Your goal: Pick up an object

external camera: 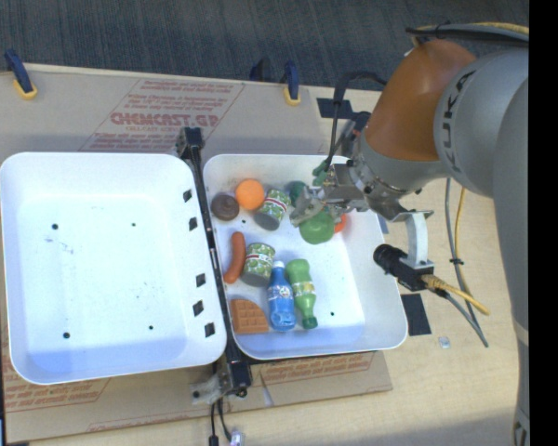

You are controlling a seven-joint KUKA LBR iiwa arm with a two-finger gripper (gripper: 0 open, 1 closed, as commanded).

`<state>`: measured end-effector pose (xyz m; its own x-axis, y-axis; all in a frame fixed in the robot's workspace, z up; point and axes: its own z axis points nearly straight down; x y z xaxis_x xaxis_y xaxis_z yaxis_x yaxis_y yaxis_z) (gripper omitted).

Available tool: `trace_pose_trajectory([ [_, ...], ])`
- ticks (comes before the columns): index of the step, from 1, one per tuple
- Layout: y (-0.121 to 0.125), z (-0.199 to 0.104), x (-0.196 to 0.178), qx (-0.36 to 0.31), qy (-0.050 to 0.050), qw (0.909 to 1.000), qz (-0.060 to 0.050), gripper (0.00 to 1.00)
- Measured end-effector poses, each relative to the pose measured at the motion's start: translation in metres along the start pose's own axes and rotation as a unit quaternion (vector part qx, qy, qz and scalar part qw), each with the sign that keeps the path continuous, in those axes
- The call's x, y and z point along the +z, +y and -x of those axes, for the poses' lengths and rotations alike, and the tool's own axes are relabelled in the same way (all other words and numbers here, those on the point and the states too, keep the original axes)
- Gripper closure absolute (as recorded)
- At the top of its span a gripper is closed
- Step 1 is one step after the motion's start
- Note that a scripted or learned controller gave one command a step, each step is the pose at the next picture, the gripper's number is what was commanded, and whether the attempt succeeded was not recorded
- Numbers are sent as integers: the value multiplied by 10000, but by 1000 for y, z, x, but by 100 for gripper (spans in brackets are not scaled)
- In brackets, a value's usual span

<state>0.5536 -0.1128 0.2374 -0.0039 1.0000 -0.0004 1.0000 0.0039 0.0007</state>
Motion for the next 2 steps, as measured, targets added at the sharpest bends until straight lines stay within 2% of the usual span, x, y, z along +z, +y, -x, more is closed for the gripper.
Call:
trace_pose_trajectory([
  [1, -1, -7, -20, -12, 0, 10000, 8, 100],
  [2, -25, -7, -34, 2, 8, 10000, -12, 100],
])
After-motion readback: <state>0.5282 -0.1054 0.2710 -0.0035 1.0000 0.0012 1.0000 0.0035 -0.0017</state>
